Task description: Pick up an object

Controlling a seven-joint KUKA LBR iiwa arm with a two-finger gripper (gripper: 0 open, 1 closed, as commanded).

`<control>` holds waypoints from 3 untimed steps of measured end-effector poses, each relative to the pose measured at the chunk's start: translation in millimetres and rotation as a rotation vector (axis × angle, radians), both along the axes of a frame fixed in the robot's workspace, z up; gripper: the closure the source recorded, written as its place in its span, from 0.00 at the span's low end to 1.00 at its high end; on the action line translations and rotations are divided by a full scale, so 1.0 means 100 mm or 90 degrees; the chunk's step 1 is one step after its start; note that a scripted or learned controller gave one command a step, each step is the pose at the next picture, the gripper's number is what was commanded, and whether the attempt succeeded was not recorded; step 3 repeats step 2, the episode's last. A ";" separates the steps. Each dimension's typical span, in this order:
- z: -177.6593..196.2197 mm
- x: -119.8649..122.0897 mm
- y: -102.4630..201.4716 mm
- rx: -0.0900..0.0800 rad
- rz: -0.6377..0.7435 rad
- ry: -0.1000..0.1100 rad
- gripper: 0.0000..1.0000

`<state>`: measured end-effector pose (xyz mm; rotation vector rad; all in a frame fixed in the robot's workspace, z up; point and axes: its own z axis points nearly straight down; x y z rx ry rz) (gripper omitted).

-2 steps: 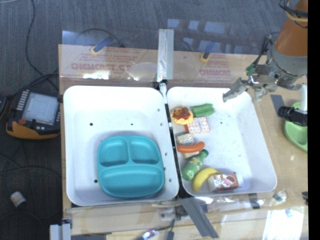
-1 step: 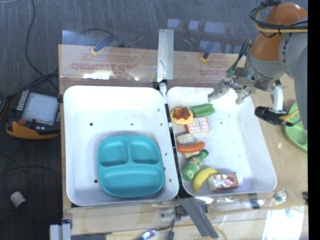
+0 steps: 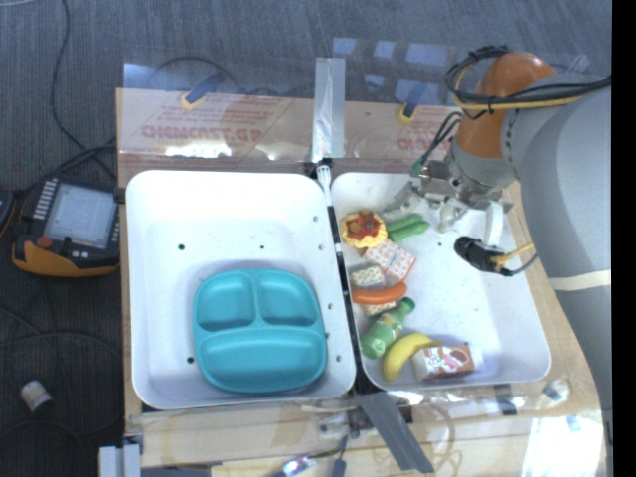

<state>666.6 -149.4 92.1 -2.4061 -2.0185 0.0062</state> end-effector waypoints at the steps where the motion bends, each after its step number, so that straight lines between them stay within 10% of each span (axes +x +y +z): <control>1: 0.07 -0.01 -0.01 -0.002 0.001 0.004 1.00; 2: 1.12 -0.34 0.71 0.002 0.005 0.001 1.00; 3: 1.12 -0.34 0.71 0.002 0.005 0.001 1.00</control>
